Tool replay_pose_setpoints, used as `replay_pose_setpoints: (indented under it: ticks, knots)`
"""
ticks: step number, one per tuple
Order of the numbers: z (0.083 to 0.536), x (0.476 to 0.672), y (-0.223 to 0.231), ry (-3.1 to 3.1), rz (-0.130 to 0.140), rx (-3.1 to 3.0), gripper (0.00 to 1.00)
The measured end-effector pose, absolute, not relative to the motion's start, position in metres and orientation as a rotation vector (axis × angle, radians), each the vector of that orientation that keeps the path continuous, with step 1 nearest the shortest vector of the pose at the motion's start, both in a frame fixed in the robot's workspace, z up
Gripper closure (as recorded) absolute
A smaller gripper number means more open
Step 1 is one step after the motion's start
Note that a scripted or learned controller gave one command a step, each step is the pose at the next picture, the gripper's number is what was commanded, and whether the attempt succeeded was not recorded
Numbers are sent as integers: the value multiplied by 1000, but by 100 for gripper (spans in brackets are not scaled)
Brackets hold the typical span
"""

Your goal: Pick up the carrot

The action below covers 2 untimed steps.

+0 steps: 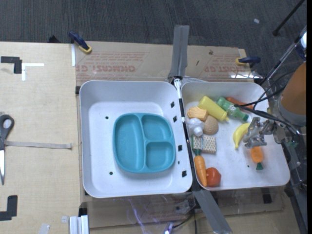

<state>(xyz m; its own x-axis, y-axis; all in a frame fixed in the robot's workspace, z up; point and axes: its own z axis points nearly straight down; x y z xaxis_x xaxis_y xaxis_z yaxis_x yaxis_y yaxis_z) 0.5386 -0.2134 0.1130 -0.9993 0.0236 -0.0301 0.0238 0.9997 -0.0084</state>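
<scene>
The gripper (255, 136) hangs just above a small carrot (257, 155) in the right bin (273, 179), not holding it. The carrot looks like a light, hard, smooth toy, so grab its fat orange middle.

From my remote seat I see the arm's rounded orange band (298, 94) at the right edge, above a wrist strung with thin black cables (253, 112). Left of it sits the small silver-grey metal two-finger gripper (254, 136), built of angular, bracket-like parts.
</scene>
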Motion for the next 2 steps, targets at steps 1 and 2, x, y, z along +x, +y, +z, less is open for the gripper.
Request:
replay_pose_setpoints:
  ticks: [1,2]
  knots:
    - [149,499,-148,3138,1,58,100]
    - [149,499,-148,3138,0,58,0]
